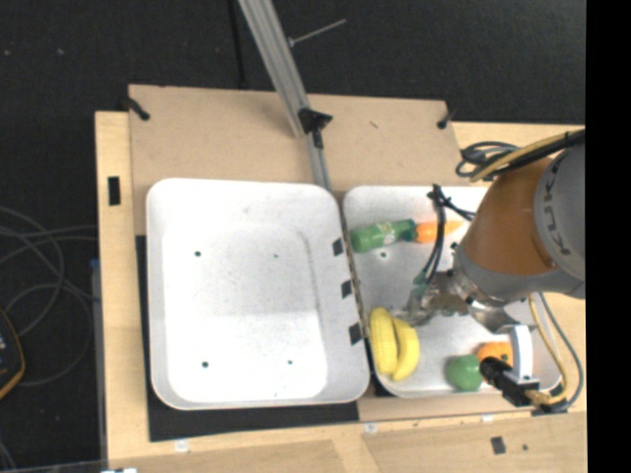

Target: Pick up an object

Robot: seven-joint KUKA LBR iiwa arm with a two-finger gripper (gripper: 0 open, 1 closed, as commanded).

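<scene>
The arm reaches in from the right over the right bin. Its gripper hangs low in the bin's middle, just right of and above a yellow banana that lies against the bin's left wall. A green bottle with an orange piece at its right end lies near the bin's back. A green round fruit and an orange object sit at the bin's front right. The arm's body hides part of the bin floor.
The left bin sits beside the right one, with dark clips along the shared wall. A grey metal pole slants down from the top to the bins' back edge. Cables trail at the right.
</scene>
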